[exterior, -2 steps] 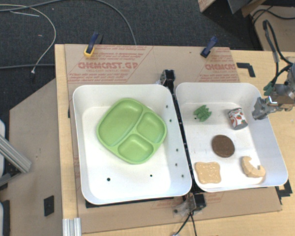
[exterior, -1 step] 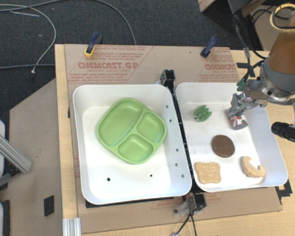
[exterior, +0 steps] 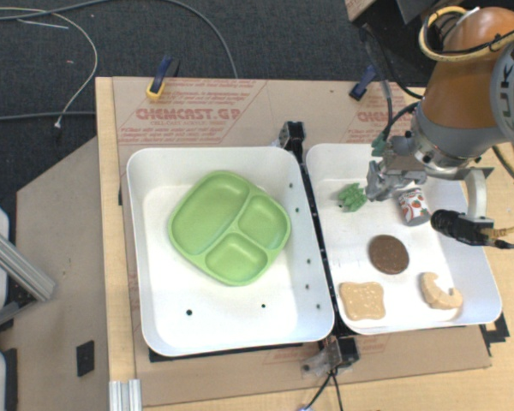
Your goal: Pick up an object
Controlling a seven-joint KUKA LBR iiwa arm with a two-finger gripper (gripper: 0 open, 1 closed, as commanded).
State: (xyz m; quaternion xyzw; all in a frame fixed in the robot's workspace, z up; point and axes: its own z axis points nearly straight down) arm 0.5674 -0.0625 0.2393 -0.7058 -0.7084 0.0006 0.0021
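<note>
My gripper (exterior: 379,183) hangs low over the right bin (exterior: 488,302), near its upper middle. A small green broccoli-like piece (exterior: 352,198) lies just left of the fingertips, touching or nearly touching them. A red and white can (exterior: 412,205) lies just right of the gripper, partly under the wrist. Lower in the same bin are a round brown cookie (exterior: 388,253), a tan toast slice (exterior: 361,300) and a pale curved piece (exterior: 438,291). Nothing visibly sits between the fingers.
The left bin (exterior: 154,315) holds a green divided plate (exterior: 230,227) at its middle. A black clamp (exterior: 291,134) sits at the top where the bins meet. The grey and orange arm (exterior: 467,67) reaches in from the upper right.
</note>
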